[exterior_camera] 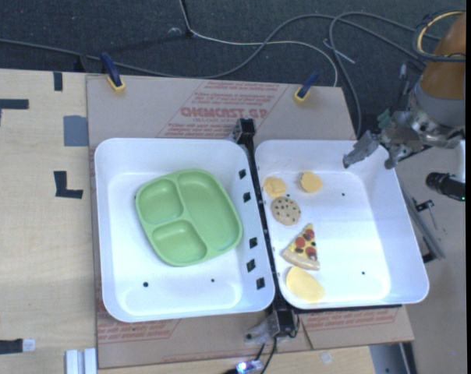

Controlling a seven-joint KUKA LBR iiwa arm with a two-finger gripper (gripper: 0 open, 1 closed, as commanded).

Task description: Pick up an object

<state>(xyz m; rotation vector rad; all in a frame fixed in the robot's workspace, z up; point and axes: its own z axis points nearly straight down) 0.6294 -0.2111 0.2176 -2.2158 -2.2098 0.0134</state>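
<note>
The gripper [376, 153] is over the far right corner of the right bin [376, 232], and its two fingers are spread open with nothing between them. The food toys lie at the left side of this bin: two small yellow pieces [275, 186] [311, 182] far, a cookie [285, 209] just near them, then a pizza slice [303, 246], and a big yellow piece [304, 285] nearest. In the left bin [126, 287] lies a green tray [188, 216].
</note>
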